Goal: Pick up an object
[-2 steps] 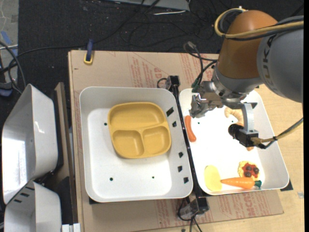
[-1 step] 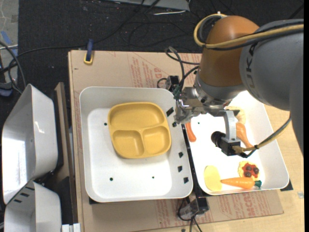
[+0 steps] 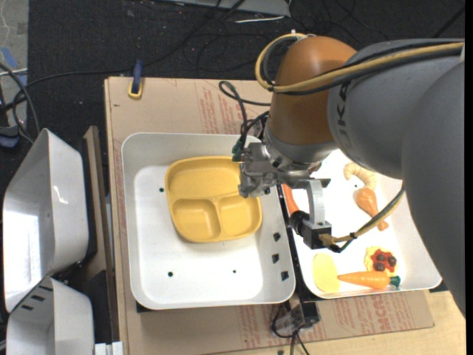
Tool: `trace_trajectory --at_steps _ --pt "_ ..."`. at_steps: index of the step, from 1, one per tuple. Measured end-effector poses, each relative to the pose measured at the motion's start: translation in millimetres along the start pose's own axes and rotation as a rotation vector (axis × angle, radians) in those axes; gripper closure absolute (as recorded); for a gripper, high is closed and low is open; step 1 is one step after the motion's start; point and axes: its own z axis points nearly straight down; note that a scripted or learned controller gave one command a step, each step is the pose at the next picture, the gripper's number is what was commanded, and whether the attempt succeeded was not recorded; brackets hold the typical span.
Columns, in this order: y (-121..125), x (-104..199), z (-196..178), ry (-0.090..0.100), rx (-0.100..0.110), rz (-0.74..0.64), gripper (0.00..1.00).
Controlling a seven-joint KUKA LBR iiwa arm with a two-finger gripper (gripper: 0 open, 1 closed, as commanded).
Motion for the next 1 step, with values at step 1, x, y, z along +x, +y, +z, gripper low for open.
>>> trace_trajectory --at_steps 1 --pt "0.7 -3.1 -1.1 -0.001 -0.002 0.007 0.0"
